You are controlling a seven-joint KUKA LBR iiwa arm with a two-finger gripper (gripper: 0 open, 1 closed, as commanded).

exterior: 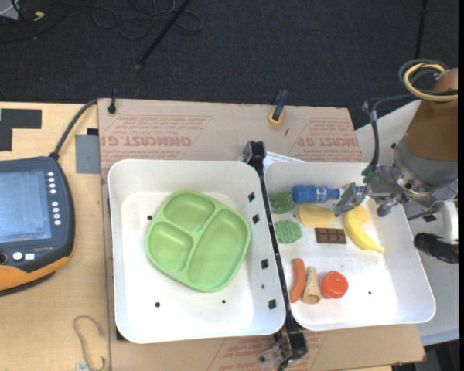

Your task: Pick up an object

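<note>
Now my arm (433,130) reaches in from the right, low over the right bin (417,300). My gripper (354,199) is just above the banana (362,229); whether my jaws are apart, I cannot tell.

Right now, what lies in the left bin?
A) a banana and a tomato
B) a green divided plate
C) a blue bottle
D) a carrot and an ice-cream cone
B: the green divided plate lies in the left bin, while the toy foods sit in the right bin.
</note>
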